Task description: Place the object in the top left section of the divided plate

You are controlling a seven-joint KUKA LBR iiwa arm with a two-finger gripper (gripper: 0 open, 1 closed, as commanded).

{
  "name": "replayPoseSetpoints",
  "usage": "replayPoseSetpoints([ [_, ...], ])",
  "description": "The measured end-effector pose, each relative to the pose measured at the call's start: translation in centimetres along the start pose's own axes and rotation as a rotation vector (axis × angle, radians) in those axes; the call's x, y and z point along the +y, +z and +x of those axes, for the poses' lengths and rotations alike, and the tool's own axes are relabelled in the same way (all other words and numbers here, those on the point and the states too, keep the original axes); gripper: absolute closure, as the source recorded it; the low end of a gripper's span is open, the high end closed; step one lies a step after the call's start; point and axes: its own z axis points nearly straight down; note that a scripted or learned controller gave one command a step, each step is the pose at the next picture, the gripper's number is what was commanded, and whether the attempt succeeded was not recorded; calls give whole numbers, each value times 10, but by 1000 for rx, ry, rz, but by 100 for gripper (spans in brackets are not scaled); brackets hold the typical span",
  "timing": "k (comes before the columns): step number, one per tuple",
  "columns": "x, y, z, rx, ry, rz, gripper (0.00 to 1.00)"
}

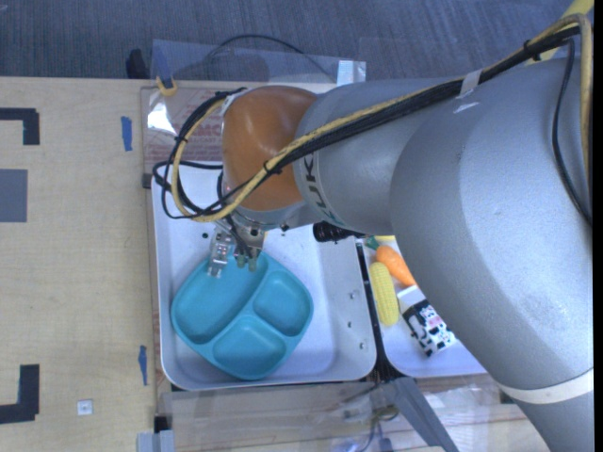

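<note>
A blue divided plate (243, 318) with three sections lies in the left white bin (349, 347). My gripper (233, 250) hangs over the plate's far rim, at the upper edge of its left section. The grey arm and its orange band (259, 149) cover the space above it. Whether anything is held there is hidden from this angle. All three plate sections look bare.
In the right bin, a yellow corn cob (383, 290), an orange carrot (398, 264) and a black-and-white toy (429, 328) lie beside the arm. Black and yellow cables (179, 191) loop over the left bin's far corner. The wooden bench (66, 281) extends to the left.
</note>
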Motion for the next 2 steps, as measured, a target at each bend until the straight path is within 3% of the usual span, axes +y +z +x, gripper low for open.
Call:
replayPoseSetpoints([
  [1, -10, -4, 44, -22, -137, -14, 100],
  [2, -26, -4, 93, -20, -244, -10, 100],
])
